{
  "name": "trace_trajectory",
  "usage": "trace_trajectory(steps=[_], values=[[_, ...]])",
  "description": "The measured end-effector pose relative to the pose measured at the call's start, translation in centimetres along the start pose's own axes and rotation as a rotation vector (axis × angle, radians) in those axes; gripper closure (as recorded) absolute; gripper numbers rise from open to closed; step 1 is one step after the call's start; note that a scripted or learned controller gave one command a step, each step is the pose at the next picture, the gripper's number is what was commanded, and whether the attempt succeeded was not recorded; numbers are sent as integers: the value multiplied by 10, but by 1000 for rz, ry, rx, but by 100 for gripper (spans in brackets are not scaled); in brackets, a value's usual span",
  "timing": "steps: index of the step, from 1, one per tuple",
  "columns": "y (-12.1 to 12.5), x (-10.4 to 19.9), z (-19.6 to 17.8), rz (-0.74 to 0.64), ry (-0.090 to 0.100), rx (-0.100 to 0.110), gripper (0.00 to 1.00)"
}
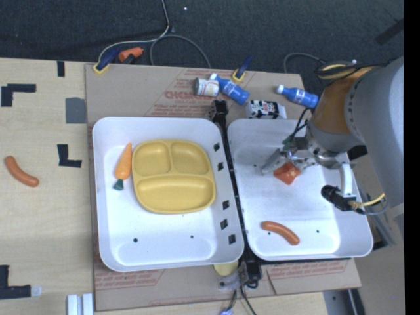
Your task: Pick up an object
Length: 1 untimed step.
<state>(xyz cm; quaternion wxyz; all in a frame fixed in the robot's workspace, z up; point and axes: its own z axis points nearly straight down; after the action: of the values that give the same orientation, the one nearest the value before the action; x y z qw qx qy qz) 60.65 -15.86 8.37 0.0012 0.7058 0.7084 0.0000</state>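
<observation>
Sausage at 6 o'clock in right bin. Red block at bin centre — gripper straddling it, fingers splayed, unclosed. Risk: off-centre closure squirts block sideways.

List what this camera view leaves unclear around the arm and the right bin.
- End effector: fingers too small and blurred to read.
- Red-orange block: its top tucked under the end effector, so a grasp cannot be confirmed.
- Right bin: its right rim partly covered by the arm.
- Small label behind the bin: print too small.
</observation>
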Motion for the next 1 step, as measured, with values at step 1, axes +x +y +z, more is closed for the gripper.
trace_trajectory(steps=[1], values=[[-1, -1, -14, 1, -4, -6, 100]])
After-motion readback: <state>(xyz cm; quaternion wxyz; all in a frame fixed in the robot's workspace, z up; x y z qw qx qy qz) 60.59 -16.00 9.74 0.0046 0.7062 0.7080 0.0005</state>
